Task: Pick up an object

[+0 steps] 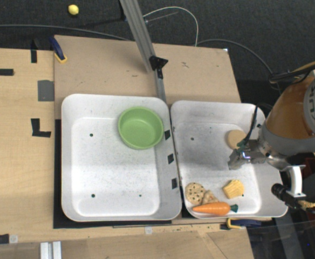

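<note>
My gripper (237, 161) hangs low over the right bin (200, 117), near its right side. Just above it lies a round tan piece (234, 138), close to the fingers. Below the gripper sits a yellow wedge like cheese (233, 188). At the bin's front edge lie a brown cookie (194, 191) and an orange carrot (212, 209). A green bowl (141, 127) rests in the left bin (82, 144), at its top right. I see nothing held between the fingers.
A grey pole (138, 26) slants down from the top to the seam between the bins. Cables curl across the dark floor behind the bench. A small yellow ball (73, 9) lies on the floor at top left.
</note>
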Available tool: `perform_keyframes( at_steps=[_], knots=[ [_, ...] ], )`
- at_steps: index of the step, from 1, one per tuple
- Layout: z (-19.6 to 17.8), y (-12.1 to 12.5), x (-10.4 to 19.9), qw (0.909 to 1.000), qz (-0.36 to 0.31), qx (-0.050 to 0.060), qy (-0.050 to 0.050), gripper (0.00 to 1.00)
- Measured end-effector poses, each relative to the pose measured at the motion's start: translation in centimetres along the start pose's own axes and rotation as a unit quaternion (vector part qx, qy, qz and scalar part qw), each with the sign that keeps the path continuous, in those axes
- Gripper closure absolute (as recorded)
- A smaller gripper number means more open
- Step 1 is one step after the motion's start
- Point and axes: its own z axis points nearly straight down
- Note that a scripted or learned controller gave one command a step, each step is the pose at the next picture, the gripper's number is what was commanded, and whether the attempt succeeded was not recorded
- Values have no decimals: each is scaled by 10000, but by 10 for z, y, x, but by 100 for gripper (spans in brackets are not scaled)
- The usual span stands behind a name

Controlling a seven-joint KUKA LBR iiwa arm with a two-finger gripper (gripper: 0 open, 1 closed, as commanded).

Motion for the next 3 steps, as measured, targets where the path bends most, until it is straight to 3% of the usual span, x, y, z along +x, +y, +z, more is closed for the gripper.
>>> perform_keyframes(
  at_steps=[1, 2, 3],
  knots=[
    [-59, 1, 8, 10000, -5, -9, -1, 100],
    [-96, 1, 8, 10000, -2, -2, -1, 100],
    [-99, -6, 57, 10000, -20, 22, 14, 100]
  ],
)
